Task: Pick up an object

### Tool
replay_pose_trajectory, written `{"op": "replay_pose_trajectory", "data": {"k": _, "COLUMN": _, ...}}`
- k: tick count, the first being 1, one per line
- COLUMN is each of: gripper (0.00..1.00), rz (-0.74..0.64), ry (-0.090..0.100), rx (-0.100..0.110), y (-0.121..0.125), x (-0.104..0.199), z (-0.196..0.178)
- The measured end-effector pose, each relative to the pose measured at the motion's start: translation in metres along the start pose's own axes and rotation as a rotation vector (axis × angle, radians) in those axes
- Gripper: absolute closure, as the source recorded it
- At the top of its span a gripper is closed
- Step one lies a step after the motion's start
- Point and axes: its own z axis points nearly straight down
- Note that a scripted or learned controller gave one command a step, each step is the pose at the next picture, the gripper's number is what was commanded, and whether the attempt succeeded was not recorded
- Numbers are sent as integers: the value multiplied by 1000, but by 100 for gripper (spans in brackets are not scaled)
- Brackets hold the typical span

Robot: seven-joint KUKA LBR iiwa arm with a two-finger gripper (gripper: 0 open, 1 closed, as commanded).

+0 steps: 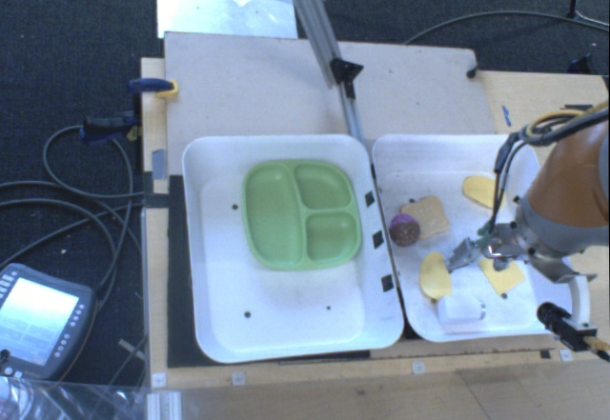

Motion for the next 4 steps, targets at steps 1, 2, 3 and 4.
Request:
{"op": "replay_pose_trajectory", "data": {"k": 1, "gripper": 0, "rz": 0, "ry": -1, "rx": -5, "y": 1, "x": 0, "z": 33}}
{"op": "replay_pose_trajectory", "data": {"k": 2, "gripper": 100, "rz": -1, "ry": -2, "rx": -9, "y": 2, "x": 0, "z": 21}}
{"op": "replay_pose_trajectory", "data": {"k": 3, "gripper": 100, "rz": -7, "ry": -3, "rx": -13, "y": 8, "x": 5, "z": -41}}
{"op": "replay_pose_trajectory", "data": {"k": 4, "gripper": 100, "rz": -6, "ry": -4, "rx": -12, "y": 10, "x": 5, "z": -87}}
